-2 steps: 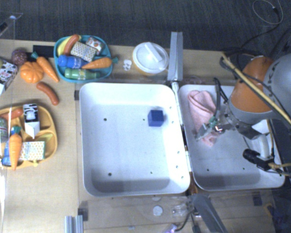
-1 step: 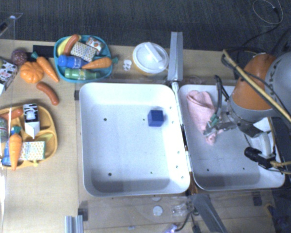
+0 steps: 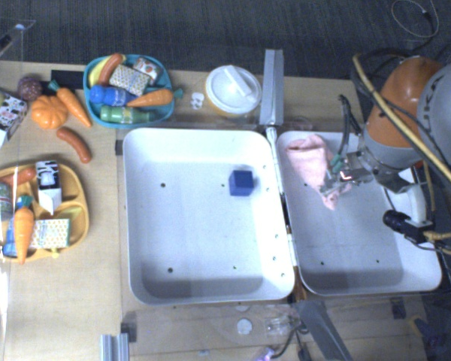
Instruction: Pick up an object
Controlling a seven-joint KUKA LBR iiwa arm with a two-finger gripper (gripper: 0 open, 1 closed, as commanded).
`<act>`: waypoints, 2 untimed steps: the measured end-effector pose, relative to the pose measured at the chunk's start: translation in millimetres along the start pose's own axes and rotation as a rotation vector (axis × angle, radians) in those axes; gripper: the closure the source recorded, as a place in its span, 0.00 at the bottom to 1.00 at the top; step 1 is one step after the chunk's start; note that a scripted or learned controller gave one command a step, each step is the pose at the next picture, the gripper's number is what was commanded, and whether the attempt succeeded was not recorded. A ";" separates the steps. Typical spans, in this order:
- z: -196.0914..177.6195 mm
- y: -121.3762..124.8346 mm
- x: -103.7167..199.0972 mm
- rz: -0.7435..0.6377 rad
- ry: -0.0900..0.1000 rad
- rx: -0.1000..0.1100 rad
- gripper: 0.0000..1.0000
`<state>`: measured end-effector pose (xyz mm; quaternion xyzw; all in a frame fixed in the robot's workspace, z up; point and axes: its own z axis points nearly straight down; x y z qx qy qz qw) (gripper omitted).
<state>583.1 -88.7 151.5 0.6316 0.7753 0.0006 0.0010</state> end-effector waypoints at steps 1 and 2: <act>-42.6 41.8 31.9 -0.174 0.000 -0.001 1.00; -60.4 22.3 -5.9 0.008 -0.001 0.000 1.00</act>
